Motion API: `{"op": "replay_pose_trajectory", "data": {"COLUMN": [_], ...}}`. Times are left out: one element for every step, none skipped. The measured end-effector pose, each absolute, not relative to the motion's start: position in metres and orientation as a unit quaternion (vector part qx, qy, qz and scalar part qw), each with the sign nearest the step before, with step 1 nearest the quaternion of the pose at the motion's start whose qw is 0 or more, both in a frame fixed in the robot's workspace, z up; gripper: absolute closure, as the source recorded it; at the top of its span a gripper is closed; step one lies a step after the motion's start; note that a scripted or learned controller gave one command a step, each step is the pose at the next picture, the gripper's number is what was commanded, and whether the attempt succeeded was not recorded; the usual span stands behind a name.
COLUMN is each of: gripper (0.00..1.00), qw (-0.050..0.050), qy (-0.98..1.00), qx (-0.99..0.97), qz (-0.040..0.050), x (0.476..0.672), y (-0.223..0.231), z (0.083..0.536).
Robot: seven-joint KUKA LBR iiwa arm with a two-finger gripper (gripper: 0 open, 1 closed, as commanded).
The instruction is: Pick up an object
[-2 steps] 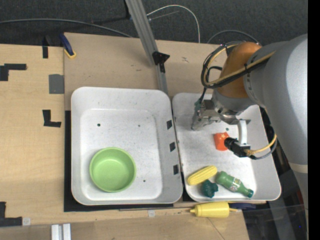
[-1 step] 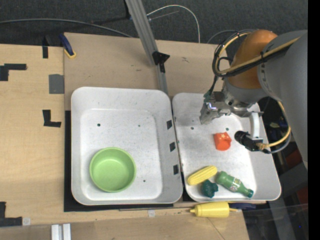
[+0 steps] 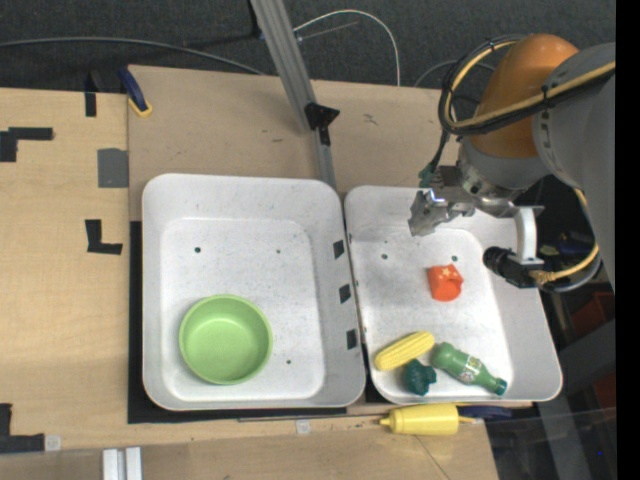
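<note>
My gripper [image 3: 428,211] above the right bin's [image 3: 520,368] far end, finger state I cannot tell, orange block [image 3: 446,282] nearer me than it, corn [image 3: 403,350] and green bottle [image 3: 467,366] nearest

you're looking down on a light wooden bench top [image 3: 230,118] with a paler plywood panel [image 3: 50,258] along its left side, marked with strips of black tape [image 3: 98,236] and a grey patch [image 3: 113,167]. behind the bench lies dark grey carpet [image 3: 140,8], crossed by thin cables [image 3: 345,23]. a grey metal pole [image 3: 285,48] slants in from the top and meets the bench at a black bracket [image 3: 321,118]. a blue and yellow clamp [image 3: 136,92] sits at the bench's back left corner. light is even, without hard shadows.
</note>
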State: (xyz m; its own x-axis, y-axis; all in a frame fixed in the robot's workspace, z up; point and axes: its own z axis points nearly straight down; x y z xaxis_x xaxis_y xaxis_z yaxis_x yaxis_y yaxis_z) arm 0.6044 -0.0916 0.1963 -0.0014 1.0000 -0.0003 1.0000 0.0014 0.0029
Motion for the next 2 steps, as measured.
{"op": "replay_pose_trajectory", "data": {"gripper": [1.00, 1.00], "qw": [0.001, -0.001], "qy": [0.708, 0.709], "qx": [0.706, 0.705], "qz": [0.0011, 0.0003], "x": [0.600, 0.610], "y": [-0.085, -0.039], "z": [0.242, 0.244]}}
